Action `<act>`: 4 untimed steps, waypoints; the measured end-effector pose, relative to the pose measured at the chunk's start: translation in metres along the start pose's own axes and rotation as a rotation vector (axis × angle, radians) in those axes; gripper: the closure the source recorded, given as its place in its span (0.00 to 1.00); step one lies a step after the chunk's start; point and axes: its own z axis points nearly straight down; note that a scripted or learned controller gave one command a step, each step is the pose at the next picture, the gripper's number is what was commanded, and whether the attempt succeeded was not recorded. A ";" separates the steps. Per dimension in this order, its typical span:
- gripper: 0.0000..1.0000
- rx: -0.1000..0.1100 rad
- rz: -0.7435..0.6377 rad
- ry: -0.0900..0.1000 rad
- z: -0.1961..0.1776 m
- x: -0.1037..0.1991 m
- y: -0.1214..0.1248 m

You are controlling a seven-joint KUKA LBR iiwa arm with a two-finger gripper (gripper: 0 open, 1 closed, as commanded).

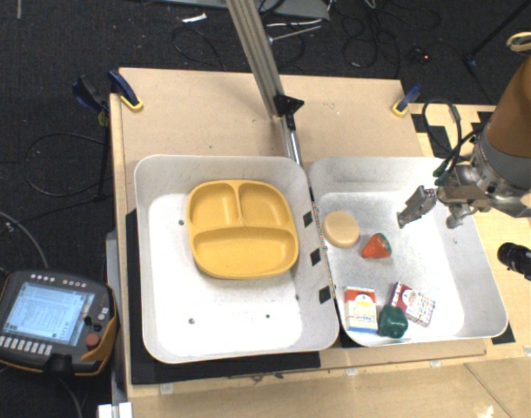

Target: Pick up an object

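The right bin (457, 273) holds a round tan biscuit-like piece (341, 229), a red strawberry-like piece (377, 246), a red and white carton (361, 309), a dark green piece (393, 321) and a small red and white packet (413, 304). My gripper (434, 207) hangs over the right bin's upper right part, to the right of the red piece and apart from it. Its two fingers stand spread, with nothing between them.
The left bin (161, 259) bears a yellow divided plate (242, 228). A metal pole (258, 46) slants down to the gap between the bins. A teach pendant (48, 319) lies off the bench at lower left.
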 end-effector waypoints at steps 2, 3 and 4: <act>0.00 0.007 0.003 0.001 0.063 -0.004 -0.003; 0.00 0.006 0.002 0.002 0.122 0.006 -0.006; 0.00 -0.002 0.002 -0.001 0.172 0.006 -0.006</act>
